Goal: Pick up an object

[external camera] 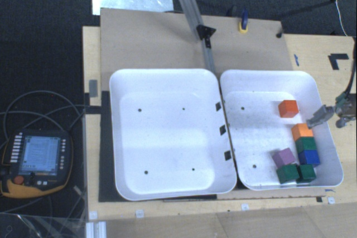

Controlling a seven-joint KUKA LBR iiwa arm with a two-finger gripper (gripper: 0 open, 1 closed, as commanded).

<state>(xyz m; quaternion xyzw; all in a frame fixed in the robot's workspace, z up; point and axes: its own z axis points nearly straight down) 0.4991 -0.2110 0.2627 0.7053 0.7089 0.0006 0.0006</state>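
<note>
Approach step, nothing gripped yet. Pincer [323, 116] at the 3 o'clock rim of the right bin [262, 83], tips just beside the orange block [302, 131] at its 1 o'clock; spread or pressed together, cannot tell. Candidates all in that bin: red-orange cube [288, 108] alone toward 12 o'clock of the cluster, then the orange block, a green block [305, 144], a blue block [309, 157], a purple block [284, 157] and dark green blocks [288, 174] packed along the 4 to 5 o'clock wall. Left bin [128, 86] on the tabletop [167, 36] bare of blocks. Next, probably: centring over one block, ideally the lone cube, then descending and closing; crowded neighbours leave little finger room.
</note>
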